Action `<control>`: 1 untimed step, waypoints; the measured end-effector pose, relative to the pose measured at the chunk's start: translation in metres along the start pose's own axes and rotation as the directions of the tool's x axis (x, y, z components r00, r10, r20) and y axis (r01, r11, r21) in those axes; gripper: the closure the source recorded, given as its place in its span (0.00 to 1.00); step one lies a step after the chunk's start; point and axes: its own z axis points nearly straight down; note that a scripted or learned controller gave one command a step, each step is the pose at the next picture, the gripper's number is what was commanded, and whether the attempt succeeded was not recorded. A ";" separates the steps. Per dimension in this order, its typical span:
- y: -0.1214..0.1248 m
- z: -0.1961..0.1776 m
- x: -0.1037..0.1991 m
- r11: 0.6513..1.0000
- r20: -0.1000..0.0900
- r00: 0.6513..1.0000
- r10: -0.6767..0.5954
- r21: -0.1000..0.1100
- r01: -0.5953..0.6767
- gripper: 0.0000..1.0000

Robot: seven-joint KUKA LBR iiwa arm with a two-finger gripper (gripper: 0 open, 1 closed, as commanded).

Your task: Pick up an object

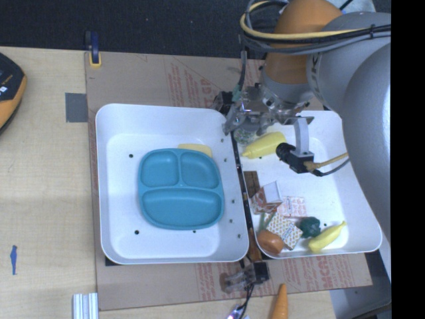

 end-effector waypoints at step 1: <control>-0.003 0.000 0.012 1.000 0.000 1.000 0.001 0.002 -0.001 1.00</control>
